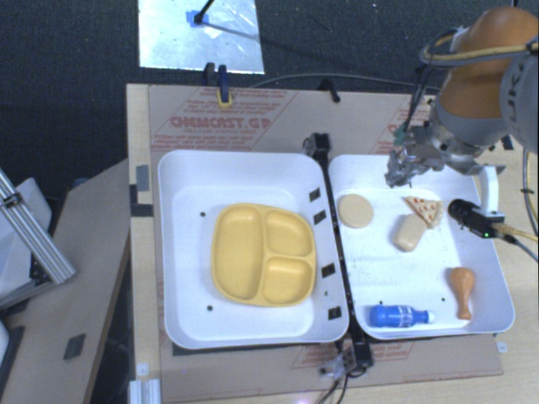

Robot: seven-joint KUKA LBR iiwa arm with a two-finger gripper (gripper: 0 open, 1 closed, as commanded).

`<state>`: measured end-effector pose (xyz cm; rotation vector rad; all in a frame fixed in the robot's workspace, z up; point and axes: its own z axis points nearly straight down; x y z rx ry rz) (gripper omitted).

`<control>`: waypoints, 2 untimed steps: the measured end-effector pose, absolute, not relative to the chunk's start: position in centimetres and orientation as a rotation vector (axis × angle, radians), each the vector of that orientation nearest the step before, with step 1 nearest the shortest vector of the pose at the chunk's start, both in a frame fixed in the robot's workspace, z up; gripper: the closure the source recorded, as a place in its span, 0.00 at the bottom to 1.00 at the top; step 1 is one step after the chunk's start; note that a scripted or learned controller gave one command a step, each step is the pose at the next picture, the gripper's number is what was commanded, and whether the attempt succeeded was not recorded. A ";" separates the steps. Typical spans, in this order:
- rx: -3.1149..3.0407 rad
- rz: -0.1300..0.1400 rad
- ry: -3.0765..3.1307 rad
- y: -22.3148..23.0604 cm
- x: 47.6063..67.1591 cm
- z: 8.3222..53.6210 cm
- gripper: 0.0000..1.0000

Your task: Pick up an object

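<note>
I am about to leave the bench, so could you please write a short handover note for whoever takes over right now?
Gripper: over the back of the right white bin, nothing seen between its fingers; open or shut is unclear.
Right bin: round beige cookie-like disc, pizza-slice toy, pale bread-like chunk, tan drumstick toy, blue plastic bottle lying flat.
Left white bin: yellow divided plate.
Done: nothing lifted.
Left: grasp and raise one object.
</note>
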<state>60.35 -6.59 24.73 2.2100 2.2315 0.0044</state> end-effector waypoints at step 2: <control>2.210 0.004 2.233 3.9 60.4 24.5 1.00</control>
